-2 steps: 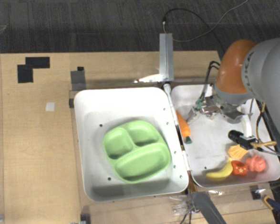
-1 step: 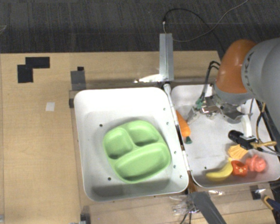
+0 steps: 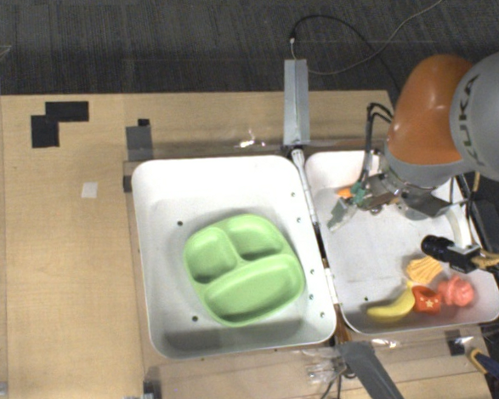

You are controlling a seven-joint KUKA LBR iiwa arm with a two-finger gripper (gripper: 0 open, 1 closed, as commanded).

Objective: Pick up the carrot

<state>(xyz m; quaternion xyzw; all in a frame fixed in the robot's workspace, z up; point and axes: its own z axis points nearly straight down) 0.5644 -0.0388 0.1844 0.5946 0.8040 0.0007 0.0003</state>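
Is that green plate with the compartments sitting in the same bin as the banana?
No, the green plate lies in the left bin, while the banana lies in the right bin.

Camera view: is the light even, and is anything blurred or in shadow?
Camera view: light is bright and mostly even; the left bin is dimmer along its near wall under the green tray; the arm looks soft, and the small toys near the banana lack fine detail.

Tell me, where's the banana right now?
The banana lies in the right bin, near its front edge, just left of a red toy and below an orange ridged piece.
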